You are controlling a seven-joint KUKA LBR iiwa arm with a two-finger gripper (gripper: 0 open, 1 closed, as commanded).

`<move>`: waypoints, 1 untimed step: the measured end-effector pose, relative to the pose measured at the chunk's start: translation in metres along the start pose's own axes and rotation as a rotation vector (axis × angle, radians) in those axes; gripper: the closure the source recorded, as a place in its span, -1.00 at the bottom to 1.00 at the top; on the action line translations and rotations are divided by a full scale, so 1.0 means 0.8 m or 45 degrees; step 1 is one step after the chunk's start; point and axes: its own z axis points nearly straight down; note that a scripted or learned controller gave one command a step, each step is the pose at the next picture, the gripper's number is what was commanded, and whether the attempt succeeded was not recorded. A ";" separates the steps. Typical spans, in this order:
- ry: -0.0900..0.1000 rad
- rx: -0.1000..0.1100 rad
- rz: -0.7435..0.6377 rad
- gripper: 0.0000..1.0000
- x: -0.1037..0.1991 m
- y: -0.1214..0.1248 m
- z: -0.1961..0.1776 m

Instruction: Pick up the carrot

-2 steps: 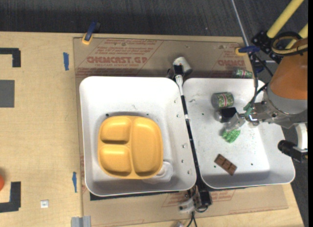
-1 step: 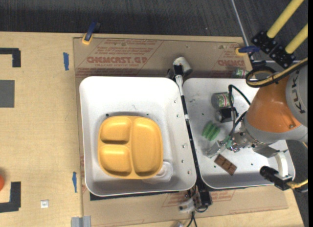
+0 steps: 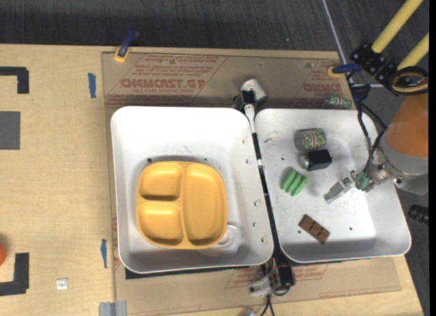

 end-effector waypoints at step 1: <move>-0.002 -0.004 0.001 1.00 0.000 0.001 -0.013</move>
